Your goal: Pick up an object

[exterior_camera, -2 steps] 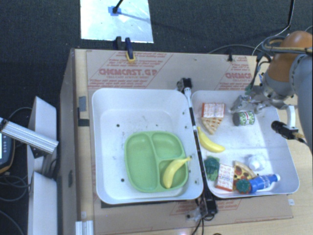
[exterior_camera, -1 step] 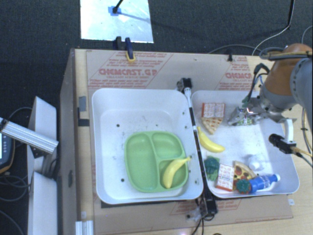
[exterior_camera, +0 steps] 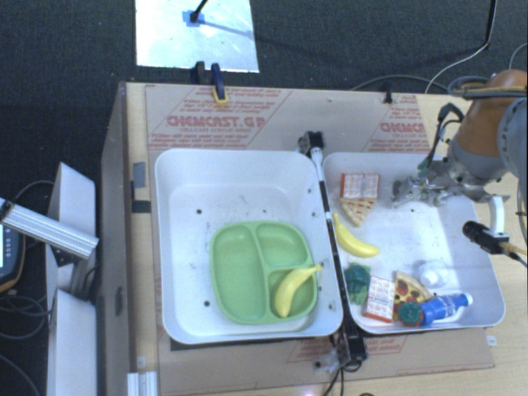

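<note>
- Metal gripper hovers at the right bin's twelve o'clock; finger state cannot be told.
- Curved, smooth banana lies at that bin's nine o'clock.
- Glossy green divided plate holds a second banana.

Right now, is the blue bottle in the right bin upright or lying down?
Lying down. The blue bottle rests on its side near the front edge of the right bin, its white cap pointing right, next to the pizza slice toy.

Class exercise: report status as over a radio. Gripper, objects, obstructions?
Gripper over right bin, near back wall, nothing visibly held. Nearest: red-white packet. No obstruction seen.
</note>
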`<state>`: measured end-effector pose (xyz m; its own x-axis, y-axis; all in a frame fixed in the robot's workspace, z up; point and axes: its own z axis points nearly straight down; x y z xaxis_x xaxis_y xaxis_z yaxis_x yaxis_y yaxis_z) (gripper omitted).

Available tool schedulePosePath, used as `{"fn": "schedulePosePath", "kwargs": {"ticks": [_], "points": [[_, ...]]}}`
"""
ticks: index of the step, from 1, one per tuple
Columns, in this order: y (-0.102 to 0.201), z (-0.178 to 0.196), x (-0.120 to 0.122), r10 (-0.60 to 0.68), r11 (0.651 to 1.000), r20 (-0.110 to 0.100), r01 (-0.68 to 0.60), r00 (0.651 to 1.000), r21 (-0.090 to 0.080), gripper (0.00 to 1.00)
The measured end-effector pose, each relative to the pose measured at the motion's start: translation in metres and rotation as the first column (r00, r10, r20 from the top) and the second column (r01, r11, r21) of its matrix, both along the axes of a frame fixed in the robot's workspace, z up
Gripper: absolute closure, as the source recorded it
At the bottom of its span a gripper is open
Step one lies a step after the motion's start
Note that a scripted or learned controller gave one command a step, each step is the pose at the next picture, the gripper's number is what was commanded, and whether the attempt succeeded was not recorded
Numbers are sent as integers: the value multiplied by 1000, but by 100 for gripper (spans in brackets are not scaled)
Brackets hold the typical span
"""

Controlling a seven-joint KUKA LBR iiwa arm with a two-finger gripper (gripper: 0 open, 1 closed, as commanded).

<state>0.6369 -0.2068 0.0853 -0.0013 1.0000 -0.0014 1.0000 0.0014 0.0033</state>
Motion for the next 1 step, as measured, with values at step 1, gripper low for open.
{"fn": "schedulePosePath", "kwargs": {"ticks": [1], "points": [[41,0,32,4,1000,1,-4,1000,1,0]]}}
